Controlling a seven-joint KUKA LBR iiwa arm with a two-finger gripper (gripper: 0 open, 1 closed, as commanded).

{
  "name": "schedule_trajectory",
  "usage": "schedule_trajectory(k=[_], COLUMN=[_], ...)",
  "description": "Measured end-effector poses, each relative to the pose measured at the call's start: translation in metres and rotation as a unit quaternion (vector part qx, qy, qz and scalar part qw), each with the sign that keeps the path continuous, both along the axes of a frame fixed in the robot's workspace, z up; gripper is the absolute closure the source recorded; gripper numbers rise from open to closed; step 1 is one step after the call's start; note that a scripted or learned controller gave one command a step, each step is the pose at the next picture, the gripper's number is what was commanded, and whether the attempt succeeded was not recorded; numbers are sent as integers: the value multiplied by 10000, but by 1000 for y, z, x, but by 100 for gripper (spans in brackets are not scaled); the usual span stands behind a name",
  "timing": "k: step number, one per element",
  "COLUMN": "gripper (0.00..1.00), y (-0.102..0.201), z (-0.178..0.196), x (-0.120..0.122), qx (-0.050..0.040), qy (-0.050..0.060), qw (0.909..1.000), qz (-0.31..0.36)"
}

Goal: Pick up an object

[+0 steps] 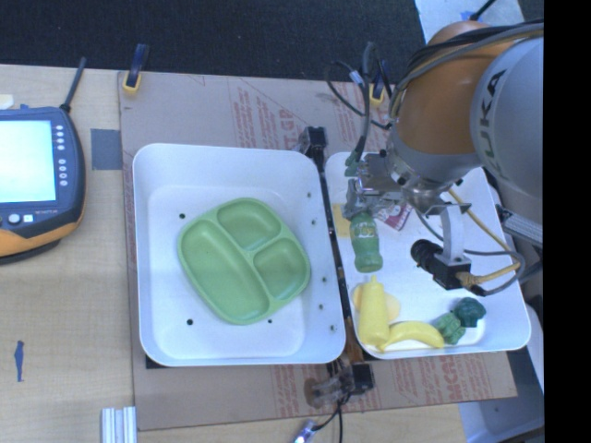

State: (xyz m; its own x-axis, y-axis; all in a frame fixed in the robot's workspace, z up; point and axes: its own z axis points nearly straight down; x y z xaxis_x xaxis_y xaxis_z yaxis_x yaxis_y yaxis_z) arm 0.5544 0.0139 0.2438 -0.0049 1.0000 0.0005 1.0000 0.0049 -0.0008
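My gripper [360,195] hangs over the left side of the right bin [503,340], under the grey and orange arm. Directly below it lies a green bottle [367,245], its cap end pointing up toward the gripper and close to it. I cannot make out whether the two touch. At the bin's front lie a yellow bottle-like object [370,310], a banana [416,335] and a green broccoli piece [463,316]. A pink and white packet [396,215] peeks out from under the wrist.
The left bin [162,178] holds a green divided plate [244,259]. The wall between the two bins runs just left of the gripper. A tablet-like pendant [32,178] sits on the bench at the far left. Cables hang behind the right bin.
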Motion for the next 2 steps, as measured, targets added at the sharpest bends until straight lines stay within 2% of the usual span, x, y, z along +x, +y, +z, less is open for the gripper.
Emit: schedule_trajectory(k=[1,2], gripper=[100,100], y=[10,22], z=[-19,28], x=[-8,-1], qx=[-9,-2], qy=[19,8], qw=[10000,10000], qz=[7,-2])
